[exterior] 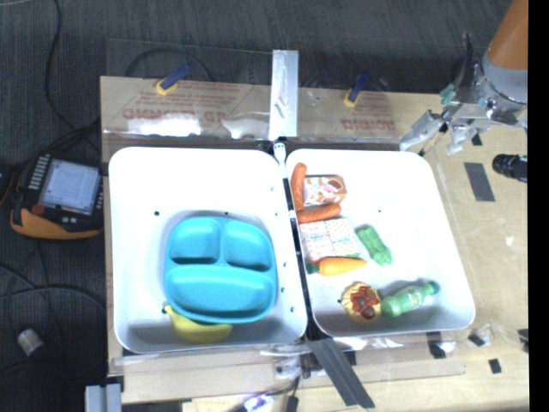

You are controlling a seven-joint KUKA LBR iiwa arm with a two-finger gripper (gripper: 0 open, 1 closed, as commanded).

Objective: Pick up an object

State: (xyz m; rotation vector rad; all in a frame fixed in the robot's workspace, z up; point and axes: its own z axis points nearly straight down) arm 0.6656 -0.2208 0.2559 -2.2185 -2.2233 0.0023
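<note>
The right bin [446, 230] holds several items. Along its left wall lie an orange carrot [298, 183], a pink snack packet [324, 190] and a second carrot [319, 214]. Below them sit a pale printed box [327, 240] and a yellow-orange carrot [340, 266]. A green pickle [374, 244] lies mid-bin, with a round red-and-yellow toy [360, 301] and a green bottle [409, 298] near the front. My gripper [436, 139] hangs beyond the bin's back right corner, above the bench, open, with nothing between its fingers.
The left bin [137, 230] carries a blue divided plate [221, 269] with a yellow banana [199, 327] poking out under its front edge. A handheld device [60, 194] lies on the floor at the left. Clamps and a clear sheet line the bench's back edge.
</note>
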